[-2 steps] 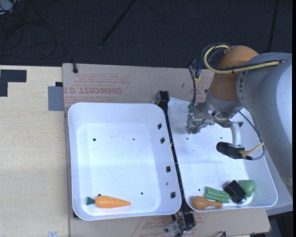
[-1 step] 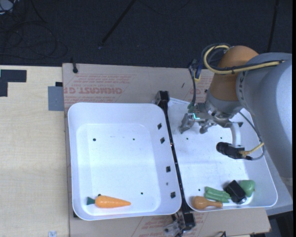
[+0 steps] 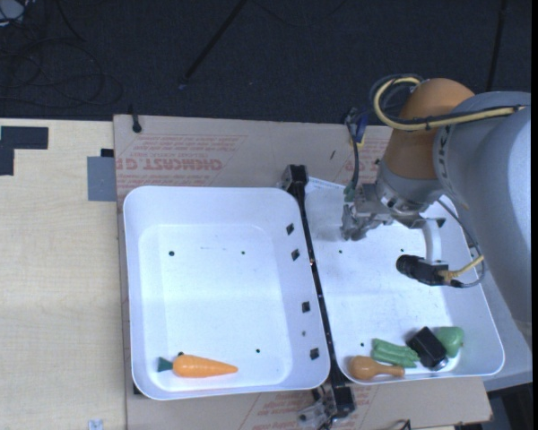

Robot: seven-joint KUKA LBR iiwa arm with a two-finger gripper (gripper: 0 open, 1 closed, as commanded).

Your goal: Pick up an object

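Note:
My gripper (image 3: 356, 226) hangs low over the far left part of the right bin (image 3: 359, 312), close to the divider between the bins. Nothing shows under it but bare white floor. At the right bin's near edge lie a green vegetable (image 3: 394, 352), a black block (image 3: 428, 348), a pale green piece (image 3: 450, 337) and a tan pear-shaped toy (image 3: 375, 368), well away from the gripper. An orange carrot (image 3: 204, 365) lies at the near left corner of the left bin (image 3: 215, 267).
The grey arm with its orange band (image 3: 430, 141) fills the upper right, over the right bin's far side. A black fitting with a yellow cable (image 3: 423, 269) juts from the arm above the bin. Cardboard lies under both bins.

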